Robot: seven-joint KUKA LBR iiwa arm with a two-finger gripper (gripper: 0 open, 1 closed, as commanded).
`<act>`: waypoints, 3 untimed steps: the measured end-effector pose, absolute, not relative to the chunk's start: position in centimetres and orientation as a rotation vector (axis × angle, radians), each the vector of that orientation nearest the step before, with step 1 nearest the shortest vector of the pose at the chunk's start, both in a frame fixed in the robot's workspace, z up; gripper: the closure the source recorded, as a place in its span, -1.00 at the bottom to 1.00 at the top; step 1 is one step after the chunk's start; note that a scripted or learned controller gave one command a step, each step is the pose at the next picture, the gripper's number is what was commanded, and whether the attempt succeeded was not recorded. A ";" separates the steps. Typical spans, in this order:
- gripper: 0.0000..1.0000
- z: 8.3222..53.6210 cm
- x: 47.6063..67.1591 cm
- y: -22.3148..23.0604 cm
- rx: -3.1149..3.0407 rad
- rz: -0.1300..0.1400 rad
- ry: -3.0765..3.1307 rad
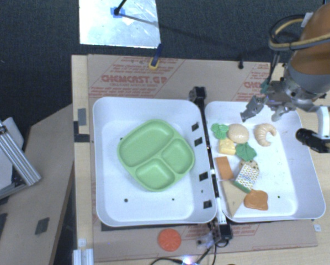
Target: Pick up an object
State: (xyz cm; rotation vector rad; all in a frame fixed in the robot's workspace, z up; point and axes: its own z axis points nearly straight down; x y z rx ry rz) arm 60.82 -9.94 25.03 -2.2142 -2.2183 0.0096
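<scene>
My gripper (265,110) hangs open over the back of the right bin (305,170), its two grey fingers spread apart with nothing between them. Just below it lie a pale croissant (265,133) and a beige round bun (238,132). Beside those sit a green leafy piece (219,130), a yellow cheese block (227,147) and a second green piece (245,152). Further forward lie an orange slab (223,168), a patterned wedge (246,175) and an orange-brown piece (256,201).
The left bin (107,148) holds a green divided plate (155,154). A black divider with clips (205,148) runs between the bins. An orange disc (169,238) lies on the cardboard in front of the bins.
</scene>
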 end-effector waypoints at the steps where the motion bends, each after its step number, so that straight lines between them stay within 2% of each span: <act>1: -1.00 25.7 61.0 -9.9 -2.218 -0.001 -2.226; 3: -1.00 17.3 60.8 -10.6 -2.221 0.001 -2.222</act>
